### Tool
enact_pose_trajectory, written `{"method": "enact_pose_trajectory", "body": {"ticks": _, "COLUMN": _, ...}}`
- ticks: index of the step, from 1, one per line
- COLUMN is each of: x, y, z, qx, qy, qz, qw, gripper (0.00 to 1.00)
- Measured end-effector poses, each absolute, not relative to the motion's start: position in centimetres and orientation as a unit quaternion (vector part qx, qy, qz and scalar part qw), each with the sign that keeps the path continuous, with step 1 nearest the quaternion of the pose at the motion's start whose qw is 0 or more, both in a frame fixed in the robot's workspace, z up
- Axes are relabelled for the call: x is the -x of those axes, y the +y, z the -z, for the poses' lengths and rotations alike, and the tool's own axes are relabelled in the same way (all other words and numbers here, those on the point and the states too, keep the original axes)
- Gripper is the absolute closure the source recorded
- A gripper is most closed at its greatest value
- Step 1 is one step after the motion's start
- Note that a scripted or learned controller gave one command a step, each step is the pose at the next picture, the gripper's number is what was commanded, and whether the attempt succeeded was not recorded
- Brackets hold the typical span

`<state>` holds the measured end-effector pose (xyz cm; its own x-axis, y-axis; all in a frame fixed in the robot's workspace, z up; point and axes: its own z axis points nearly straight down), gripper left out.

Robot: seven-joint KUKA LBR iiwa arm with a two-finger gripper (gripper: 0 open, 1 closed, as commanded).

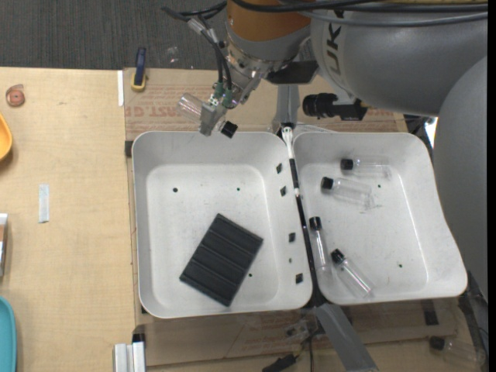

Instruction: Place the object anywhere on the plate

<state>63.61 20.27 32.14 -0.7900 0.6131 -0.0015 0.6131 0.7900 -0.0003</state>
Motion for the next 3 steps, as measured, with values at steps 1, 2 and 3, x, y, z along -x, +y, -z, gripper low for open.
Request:
{"method": "enact_pose_trajectory", "body": {"ticks": 1, "x": -64.6, "y": 21.4, "z": -42.6, "qx": -0.243, "qy": 0.970, "qz": 0.0005, "qw": 0.001, "gripper": 1.00}}
{"method": "enact_pose_trajectory", "body": {"ticks": 2, "x": -62.2, "y": 14.8, "z": -29.6, "qx": -0.112, "qy": 0.994, "qz": 0.0003, "qw": 0.000, "gripper": 1.00}}
{"method": "enact_pose_trajectory", "body": {"ticks": 3, "x": -57.4, "y": 13.2, "z": -33.4, "qx": 0.050, "qy": 0.999, "qz": -0.0003, "qw": 0.001, "gripper": 1.00}}
